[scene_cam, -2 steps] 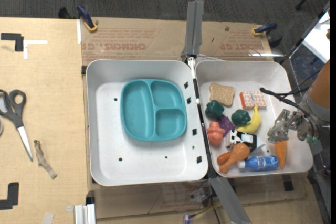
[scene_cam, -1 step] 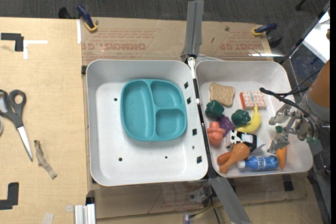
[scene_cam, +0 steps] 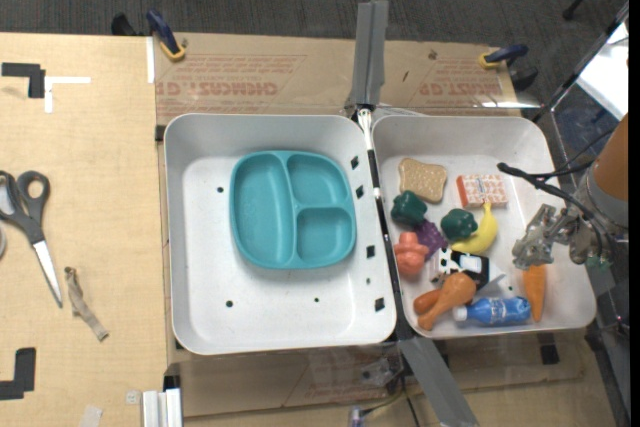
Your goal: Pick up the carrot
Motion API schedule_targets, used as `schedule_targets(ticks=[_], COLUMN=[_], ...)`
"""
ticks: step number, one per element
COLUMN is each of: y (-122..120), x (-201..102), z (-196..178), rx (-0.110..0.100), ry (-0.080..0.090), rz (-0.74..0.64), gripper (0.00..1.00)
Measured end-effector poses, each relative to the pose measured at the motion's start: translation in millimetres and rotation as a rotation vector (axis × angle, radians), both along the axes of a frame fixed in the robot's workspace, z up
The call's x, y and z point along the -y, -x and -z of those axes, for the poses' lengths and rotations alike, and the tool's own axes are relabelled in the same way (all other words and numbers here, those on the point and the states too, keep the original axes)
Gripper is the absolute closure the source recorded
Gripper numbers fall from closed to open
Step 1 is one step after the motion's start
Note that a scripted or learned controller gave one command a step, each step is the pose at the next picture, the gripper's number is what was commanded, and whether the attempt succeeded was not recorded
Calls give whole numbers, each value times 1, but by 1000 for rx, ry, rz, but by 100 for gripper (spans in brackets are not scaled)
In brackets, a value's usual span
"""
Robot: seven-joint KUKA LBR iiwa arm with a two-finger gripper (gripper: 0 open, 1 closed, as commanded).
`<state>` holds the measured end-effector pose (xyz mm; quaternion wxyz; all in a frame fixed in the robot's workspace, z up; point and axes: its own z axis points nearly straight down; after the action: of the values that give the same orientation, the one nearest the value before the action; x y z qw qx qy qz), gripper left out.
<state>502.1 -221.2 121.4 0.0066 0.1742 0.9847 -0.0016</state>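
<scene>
Gripper [scene_cam: 537,245] hangs over the right bin's [scene_cam: 545,150] right edge, fingers apart, just above the carrot [scene_cam: 535,290], which lies near the bin's front right corner beside a blue bottle [scene_cam: 497,312].

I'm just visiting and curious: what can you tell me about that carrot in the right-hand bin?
The carrot is a small orange toy, plastic-looking, tapering toward its lower end. It lies nearly upright in the picture near the right bin's right wall, beside the blue bottle. The gripper sits right at its upper end.
</scene>
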Motion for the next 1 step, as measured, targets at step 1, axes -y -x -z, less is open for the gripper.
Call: schedule_targets(ticks=[1], y=[-2], x=[-80], z=[-43], rx=[-9], ry=[-6], rz=[42], gripper=[100])
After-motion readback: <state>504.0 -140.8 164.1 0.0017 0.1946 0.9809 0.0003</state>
